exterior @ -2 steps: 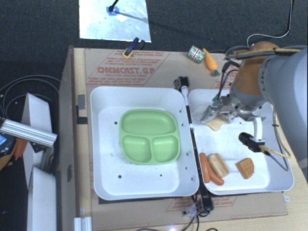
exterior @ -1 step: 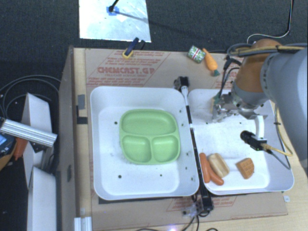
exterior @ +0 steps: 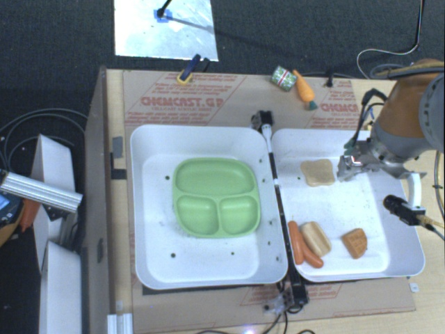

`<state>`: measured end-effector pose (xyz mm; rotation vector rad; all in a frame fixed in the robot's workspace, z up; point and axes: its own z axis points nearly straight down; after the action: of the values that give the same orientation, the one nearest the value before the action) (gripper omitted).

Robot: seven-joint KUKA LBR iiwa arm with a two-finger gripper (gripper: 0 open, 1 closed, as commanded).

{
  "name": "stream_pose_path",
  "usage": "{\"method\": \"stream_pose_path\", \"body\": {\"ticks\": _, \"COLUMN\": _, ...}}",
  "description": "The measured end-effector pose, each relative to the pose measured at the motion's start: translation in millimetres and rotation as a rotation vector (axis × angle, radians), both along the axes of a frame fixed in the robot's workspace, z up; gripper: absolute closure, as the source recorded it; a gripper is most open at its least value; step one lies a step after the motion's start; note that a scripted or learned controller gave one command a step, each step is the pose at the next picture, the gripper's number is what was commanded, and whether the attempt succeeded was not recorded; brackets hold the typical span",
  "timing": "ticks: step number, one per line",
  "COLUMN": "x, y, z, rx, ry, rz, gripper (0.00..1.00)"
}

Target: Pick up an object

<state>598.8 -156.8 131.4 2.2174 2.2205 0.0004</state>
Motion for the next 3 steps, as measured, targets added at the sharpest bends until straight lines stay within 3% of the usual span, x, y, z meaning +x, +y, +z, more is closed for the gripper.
{"method": "stream_pose_path", "body": {"ticks": 1, "x": 0.0, "y": 0.9, "z": -0.4, "rx": 0.001, "ry": 0.000, "rz": 0.001, "gripper": 0.00}}
{"method": "stream_pose_path", "body": {"ticks": 2, "x": 9.5, "y": 65.4, "z": -42.8, "rx": 0.002, "ry": -0.003, "rz": 0.003, "gripper": 0.00}}
{"method": "stream_pose_path", "body": {"ticks": 3, "x": 34.5, "y": 48.3, "z": -43.8, "rx": 0.000, "ry": -0.005, "rz": 0.003, "gripper": 0.00}}
